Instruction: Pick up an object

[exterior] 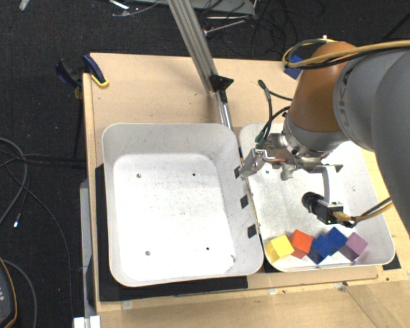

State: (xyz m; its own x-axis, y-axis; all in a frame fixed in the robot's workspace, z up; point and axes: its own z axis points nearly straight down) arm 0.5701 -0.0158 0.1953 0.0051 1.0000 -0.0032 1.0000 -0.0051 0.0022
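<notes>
Single grey arm with orange wrist band reaches in from 3 o'clock and sits over the right shallow white plastic bin. End effector hangs over the upper-left part of that bin, near the 10 o'clock corner; its metal hardware is visible but the tips are hidden by the wrist, so cannot tell if it is open or closed. Nothing seen gripped.

Candidate objects all sit in a tight row along the right bin's 6 o'clock edge: small yellow cube, small orange-red cube, dark blue block, pale purple cube. Yellow touches orange, orange touches blue, and purple sits just beside blue, maybe touching. All are well apart from the end effector, toward 5 o'clock from it. Left shallow white plastic bin holds no objects. Both bins sit on the tan wooden surface.

Step in hand, as a judgement: approach, no grasp yet. To do it well:
- Travel toward 5–6 o'clock before descending.
- Aim at an end cube, yellow or purple, which has one free side; the middle ones are boxed in by neighbours.
- Turn the wrist so the fingers close across the row's short axis, 12-to-6, not along it, so no finger has to wedge between touching cubes.
- Watch the bin wall at 6 o'clock; the cubes sit close to it, so the far finger may clip the rim.
- A black cable-ended part hangs above the cubes and could snag.
</notes>
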